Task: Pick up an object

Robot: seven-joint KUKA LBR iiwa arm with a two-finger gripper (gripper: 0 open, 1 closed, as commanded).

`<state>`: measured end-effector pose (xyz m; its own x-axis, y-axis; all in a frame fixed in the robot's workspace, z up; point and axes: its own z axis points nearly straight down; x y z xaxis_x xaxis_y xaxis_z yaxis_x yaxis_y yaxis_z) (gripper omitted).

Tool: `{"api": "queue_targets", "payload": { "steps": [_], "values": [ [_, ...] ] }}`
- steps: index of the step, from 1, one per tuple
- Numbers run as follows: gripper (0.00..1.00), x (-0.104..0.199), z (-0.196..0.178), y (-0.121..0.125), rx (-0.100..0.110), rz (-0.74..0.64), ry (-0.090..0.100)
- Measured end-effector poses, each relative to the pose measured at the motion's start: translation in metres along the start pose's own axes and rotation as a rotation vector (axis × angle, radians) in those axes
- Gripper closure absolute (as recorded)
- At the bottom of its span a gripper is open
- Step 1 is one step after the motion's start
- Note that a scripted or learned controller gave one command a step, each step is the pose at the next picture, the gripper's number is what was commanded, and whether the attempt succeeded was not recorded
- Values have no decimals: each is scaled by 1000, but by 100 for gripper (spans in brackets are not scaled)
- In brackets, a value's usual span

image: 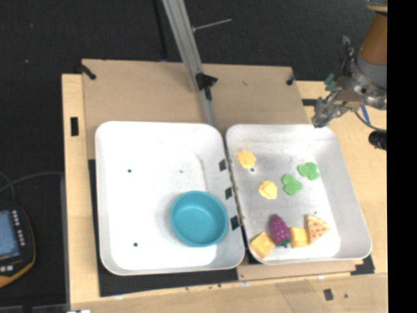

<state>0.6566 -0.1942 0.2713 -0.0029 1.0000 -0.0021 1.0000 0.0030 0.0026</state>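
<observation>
The right bin (339, 168) holds several small toy foods. Two yellow pieces (246, 159) (268, 189) lie toward its left side, and two green pieces (308, 171) (292, 185) sit near its middle. Along the front edge lie a purple grape bunch (279, 229), a yellow block (262, 244), a small yellow piece (298, 237) and a pizza slice (316, 227). My gripper (322, 114) hangs over the bin's back right corner, apart from all the toys, with nothing seen in it.
A blue bowl (199, 218) stands in the left bin (130, 155), near its front right. A slanted metal pole (189, 51) rises behind the bins. A handheld pendant (13, 237) lies off the bench at far left.
</observation>
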Motion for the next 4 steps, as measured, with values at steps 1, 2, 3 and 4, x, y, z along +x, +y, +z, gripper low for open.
{"api": "queue_targets", "payload": {
  "steps": [1, 2, 3, 4],
  "values": [
    [100, 57, 7, -14, 2, -3, 2],
    [100, 111, -1, -15, 1, -4, 3],
    [100, 168, 0, -13, 3, -4, 4],
    [100, 218, 9, -11, 4, -3, 3]
  ]
}}
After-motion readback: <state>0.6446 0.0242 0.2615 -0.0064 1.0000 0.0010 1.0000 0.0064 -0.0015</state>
